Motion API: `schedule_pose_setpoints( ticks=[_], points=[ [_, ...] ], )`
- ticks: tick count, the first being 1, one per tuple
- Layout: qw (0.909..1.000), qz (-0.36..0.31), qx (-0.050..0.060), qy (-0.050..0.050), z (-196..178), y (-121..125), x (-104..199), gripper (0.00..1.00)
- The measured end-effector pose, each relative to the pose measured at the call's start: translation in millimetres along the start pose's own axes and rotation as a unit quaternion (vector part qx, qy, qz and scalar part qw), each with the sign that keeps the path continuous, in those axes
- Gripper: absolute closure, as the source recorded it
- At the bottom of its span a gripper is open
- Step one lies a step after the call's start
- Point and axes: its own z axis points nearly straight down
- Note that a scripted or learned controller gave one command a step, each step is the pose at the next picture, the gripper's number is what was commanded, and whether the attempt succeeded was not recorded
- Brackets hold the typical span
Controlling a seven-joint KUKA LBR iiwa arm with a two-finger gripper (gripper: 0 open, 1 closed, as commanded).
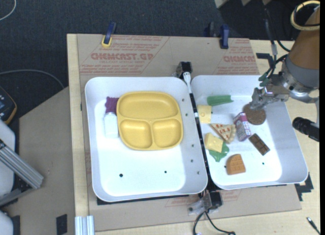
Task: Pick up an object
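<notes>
My gripper [258, 103] hangs over the upper right part of the right bin [292, 150], reaching in from the right. Directly below it lies a round brown disc [256, 116]; whether they touch is unclear. Beside the disc is a small pink and purple packet [242, 126]. A dark brown bar [259, 144] lies further down. A green piece [219, 99], a yellow block [204, 113], a patterned triangular slice [223, 130], a yellow wedge on a green scrap [215, 144] and an orange-brown biscuit [235, 164] fill the bin's left half.
The left bin [142, 178] holds a yellow divided plate [150, 119] with a white and purple bottle [110, 119] at its left side. A black rail [194, 122] runs between the bins. The grey arm with its orange band [304, 56] stands over the bench's right edge.
</notes>
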Motion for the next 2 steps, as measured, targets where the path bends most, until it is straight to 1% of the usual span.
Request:
schedule_pose_setpoints(
  ticks=[1, 2],
  points=[
    [1.0000, 0.000, 0.000, 0.000, -9, -13, 57, 1.00],
    [1.0000, 0.000, 0.000, -0.001, -10, -16, 102, 1.00]
  ],
)
